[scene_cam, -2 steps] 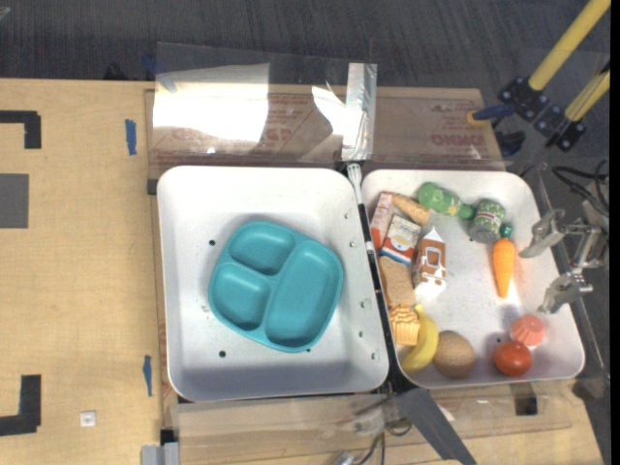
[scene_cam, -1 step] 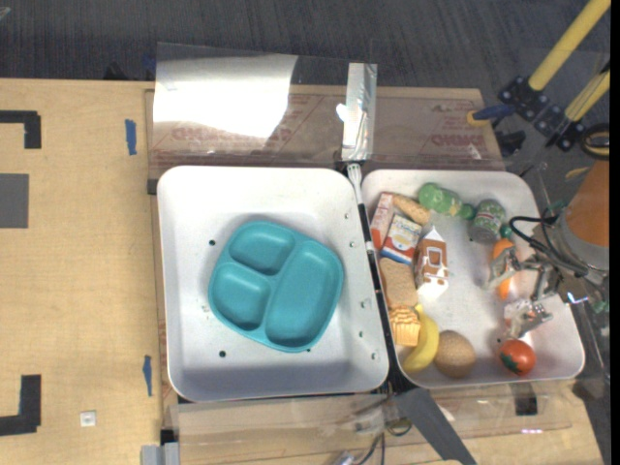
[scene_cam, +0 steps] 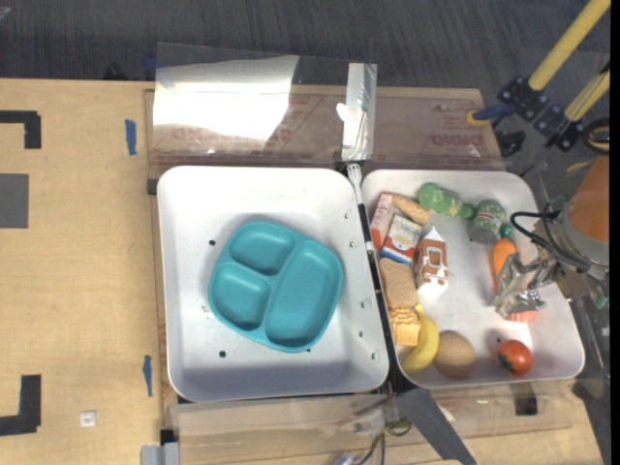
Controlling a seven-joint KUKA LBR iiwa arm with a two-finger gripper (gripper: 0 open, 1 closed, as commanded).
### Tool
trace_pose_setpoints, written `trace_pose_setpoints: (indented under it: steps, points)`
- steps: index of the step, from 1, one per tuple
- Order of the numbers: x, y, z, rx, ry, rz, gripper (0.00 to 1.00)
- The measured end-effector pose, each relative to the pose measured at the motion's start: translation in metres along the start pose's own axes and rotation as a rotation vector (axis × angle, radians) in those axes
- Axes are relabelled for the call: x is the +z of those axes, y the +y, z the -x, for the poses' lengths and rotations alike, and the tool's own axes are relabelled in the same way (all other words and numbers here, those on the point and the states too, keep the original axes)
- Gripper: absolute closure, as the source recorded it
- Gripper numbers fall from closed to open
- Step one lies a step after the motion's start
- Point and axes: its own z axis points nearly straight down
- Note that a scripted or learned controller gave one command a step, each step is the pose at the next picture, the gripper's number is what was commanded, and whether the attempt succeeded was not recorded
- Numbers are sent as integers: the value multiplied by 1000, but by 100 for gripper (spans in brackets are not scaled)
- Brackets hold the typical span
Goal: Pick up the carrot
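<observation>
Camera view, nearest edge first: we see the banana (scene_cam: 418, 342), a brown round fruit (scene_cam: 454, 353) and a tomato (scene_cam: 515, 356) lined along the near wall of the right bin (scene_cam: 567, 361). Just beyond them the gripper (scene_cam: 521, 289) hangs low over the bin's right side; its metal parts blur together here, so we cannot tell whether the fingers stand apart or together, and nothing shows plainly between them. The carrot (scene_cam: 502, 260) lies just beside the gripper, on its far-left side, perhaps touching it, running roughly near-to-far. We judge it light, stiff and smooth-skinned, likely to roll or slip, so the thick middle, taken across its width, looks the best hold. Room is tight: the bin's right wall is near and a green item (scene_cam: 488, 218) sits at the carrot's far end. Bare floor opens to its left, toward the cartons (scene_cam: 400, 229). The left bin (scene_cam: 184, 289) holds a teal tray (scene_cam: 277, 284).
</observation>
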Motion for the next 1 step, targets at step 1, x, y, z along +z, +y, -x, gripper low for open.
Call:
trace_pose_setpoints:
  steps: [1]
  points:
    - [21,-12,94,179,4,2,100]
